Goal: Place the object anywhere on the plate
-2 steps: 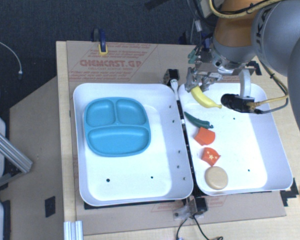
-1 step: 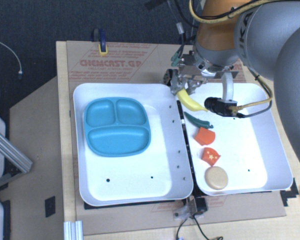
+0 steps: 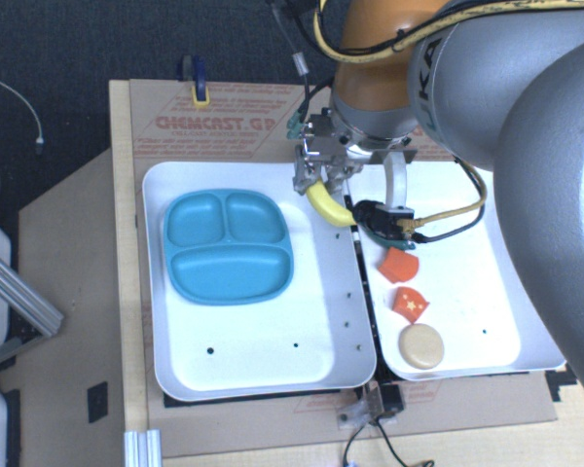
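Note:
A blue divided plate (image 3: 230, 245) lies in the left bin (image 3: 263, 358), toward its back left. My gripper (image 3: 321, 188) hangs over the seam between the two bins, to the right of the plate. A yellow banana (image 3: 329, 208) sits between its fingers, its lower end curving out toward the right. The banana hangs above the left bin's right edge, apart from the plate.
In the right bin (image 3: 487, 300) lie an orange-red block (image 3: 401, 265), a red piece with a pale spot (image 3: 410, 304) and a beige round object (image 3: 420, 345). A black and yellow cable (image 3: 438, 220) hangs off the wrist over that bin. The grey arm covers the right side.

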Robot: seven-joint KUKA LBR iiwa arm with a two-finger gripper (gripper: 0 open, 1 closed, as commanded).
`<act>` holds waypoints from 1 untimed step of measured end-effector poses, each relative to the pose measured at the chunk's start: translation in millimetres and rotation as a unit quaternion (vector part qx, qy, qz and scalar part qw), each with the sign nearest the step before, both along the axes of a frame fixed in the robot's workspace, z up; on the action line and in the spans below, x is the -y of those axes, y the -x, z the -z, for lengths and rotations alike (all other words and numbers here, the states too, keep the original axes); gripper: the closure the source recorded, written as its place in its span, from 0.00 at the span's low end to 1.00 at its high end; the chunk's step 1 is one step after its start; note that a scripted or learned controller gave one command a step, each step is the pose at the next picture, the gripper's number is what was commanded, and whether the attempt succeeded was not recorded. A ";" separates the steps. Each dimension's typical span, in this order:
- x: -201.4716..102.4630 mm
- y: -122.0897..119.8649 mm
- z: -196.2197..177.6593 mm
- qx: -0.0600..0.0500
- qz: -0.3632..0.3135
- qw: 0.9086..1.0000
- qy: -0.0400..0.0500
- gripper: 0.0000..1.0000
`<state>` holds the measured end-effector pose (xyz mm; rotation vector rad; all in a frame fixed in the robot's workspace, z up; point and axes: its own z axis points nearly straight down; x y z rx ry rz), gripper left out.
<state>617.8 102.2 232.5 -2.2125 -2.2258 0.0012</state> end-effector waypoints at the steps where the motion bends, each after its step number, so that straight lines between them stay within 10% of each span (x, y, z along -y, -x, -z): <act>1: -58.3 -5.6 -3.5 0.002 0.000 1.000 0.000 1.00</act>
